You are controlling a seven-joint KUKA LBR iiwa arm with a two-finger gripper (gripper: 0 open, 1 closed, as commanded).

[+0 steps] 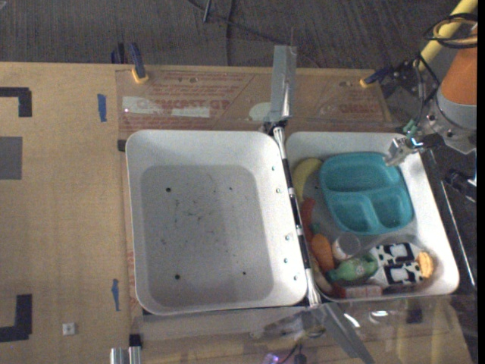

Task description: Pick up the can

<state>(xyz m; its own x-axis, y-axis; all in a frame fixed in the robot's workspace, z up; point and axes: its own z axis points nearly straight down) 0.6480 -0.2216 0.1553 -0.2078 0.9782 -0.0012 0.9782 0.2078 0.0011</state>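
Over the worktop [61, 203], from my one fixed camera, I see two shallow white bins side by side. I read the left bin [151, 146] as holding nothing but dark specks on its floor. The right bin [436, 226] is crowded: a teal divided tray [366, 192] sits tilted across its upper half, with a yellow banana-like piece [305, 174] just beside the tray's left edge. Along the bin's near side I make out an orange carrot-shaped toy [322, 250], a green item [355, 268], a black-and-white patterned box [395, 262] and a small orange-brown piece [425, 264] touching it. What I take for the can [346, 246] is a small greyish round shape between the carrot toy and the tray's lower edge, though it is too blurred for me to be sure. My gripper [399, 149] hangs at the upper right corner of the right bin, above the tray's far corner, well apart from the can, and I see nothing in it; whether it is open or closed I cannot tell.
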